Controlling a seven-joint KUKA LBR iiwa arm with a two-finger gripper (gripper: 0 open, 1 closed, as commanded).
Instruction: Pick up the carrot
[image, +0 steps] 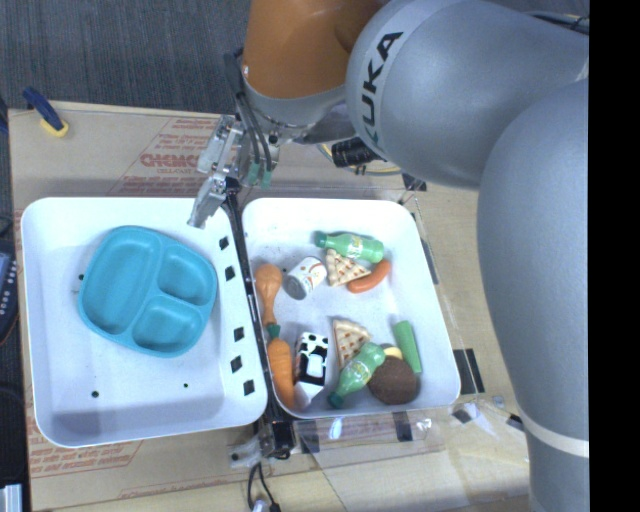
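I take the black divider strip (237, 290) between the two white bins as my landmark. The carrot (281, 372) lies just right of this strip, at its near end, almost touching the right bin's (428, 300) front-left corner wall. It is orange, smooth and tapered. A black-and-white carton (312, 360) lies just beside it on the right, so there is little free room there. Further up the strip I see a second orange piece, paler, shaped like a drumstick (267, 287), and next to it a small grey can (303, 279).

The gripper (216, 190) hangs over the far end of the strip, at the upper edge of the left bin (50, 400). Its metal fingers point down and to the left; I cannot tell how far they are open, and I see nothing between them.

Left of the strip, a blue plastic tray (148, 290) with rounded compartments sits in the left bin, with open white floor around it.
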